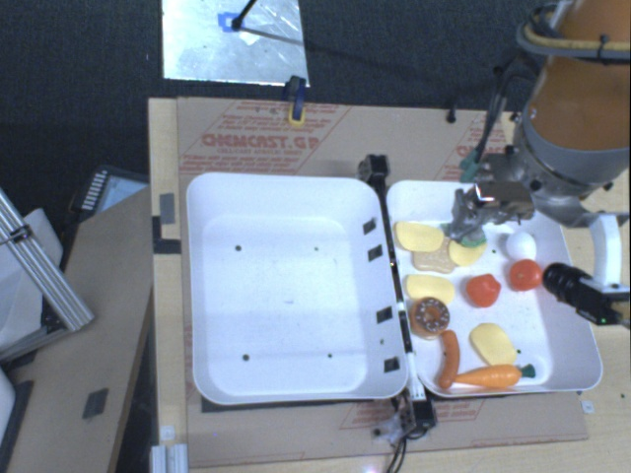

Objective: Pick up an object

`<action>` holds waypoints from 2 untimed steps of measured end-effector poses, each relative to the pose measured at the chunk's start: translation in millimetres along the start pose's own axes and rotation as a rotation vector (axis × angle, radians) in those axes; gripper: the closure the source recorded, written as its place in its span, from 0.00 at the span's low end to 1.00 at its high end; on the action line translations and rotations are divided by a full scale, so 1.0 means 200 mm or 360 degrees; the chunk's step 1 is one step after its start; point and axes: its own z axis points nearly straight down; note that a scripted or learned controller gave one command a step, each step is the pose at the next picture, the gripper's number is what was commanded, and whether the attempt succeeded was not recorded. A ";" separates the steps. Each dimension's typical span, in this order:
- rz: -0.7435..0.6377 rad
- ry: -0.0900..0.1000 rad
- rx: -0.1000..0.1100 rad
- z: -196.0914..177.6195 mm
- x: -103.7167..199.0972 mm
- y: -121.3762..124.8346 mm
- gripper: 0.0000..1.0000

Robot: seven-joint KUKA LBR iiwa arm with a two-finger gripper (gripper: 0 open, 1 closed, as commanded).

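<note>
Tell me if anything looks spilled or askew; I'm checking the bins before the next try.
Nothing stands out. The toy food, including the carrot, sausage, donut and egg, lies loose inside the right bin, none over its rim. The gripper is low over the yellow pieces at the bin's back.

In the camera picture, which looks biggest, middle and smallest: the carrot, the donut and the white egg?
1. carrot, longest by far
2. donut
3. white egg, only slightly smaller than the donut, so those two are nearly tied.
</note>
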 end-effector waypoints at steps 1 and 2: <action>0.0004 0.0003 -0.0040 -0.70 0.09 -0.02 1.00; 0.0027 -0.0003 -0.0014 -0.33 -0.44 0.01 1.00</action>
